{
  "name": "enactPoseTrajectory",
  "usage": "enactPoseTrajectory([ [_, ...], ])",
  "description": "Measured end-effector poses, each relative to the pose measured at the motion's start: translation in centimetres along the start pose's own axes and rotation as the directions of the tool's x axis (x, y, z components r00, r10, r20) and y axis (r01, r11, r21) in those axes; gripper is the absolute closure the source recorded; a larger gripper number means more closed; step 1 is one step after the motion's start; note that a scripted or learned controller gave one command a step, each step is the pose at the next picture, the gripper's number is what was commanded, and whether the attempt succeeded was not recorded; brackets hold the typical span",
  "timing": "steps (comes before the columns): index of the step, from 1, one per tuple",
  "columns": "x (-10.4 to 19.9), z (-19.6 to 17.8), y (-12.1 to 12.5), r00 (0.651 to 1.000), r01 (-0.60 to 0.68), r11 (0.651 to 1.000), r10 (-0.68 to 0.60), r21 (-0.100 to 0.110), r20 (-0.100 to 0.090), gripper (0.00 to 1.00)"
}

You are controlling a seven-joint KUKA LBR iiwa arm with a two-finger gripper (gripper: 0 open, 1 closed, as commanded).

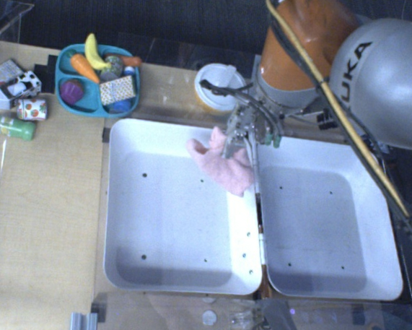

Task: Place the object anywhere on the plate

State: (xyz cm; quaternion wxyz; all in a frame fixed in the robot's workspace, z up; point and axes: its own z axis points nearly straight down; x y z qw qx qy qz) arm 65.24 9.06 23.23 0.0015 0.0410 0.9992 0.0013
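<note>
Gripper [233, 150] pinching pink cloth [222, 166] by upper edge; rest draped below and left of fingers, over left bin [146, 264]. Held high, probably for carry. Blue plate [61, 74] far left, crowded with toys.

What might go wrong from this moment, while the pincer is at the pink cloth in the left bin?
1. The pink cloth hangs loosely below the pincer; the grip looks shallow, so it may slip off when lifted.
2. The blue plate is already crowded with toy food, so the cloth may drape over its rim or push items out.
3. On the way, the trailing cloth could catch the left bin wall.
</note>
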Motion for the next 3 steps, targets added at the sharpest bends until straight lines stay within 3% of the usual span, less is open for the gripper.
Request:
enactPoseTrajectory([
  [2, 3.9, 0.7, 8.6, 0.997, 0.082, 0.997, -0.082, 0.000, -0.001, 1.00],
  [3, 3.9, 0.6, 8.5, 0.997, 0.082, 0.997, -0.082, 0.000, 0.000, 0.00],
])
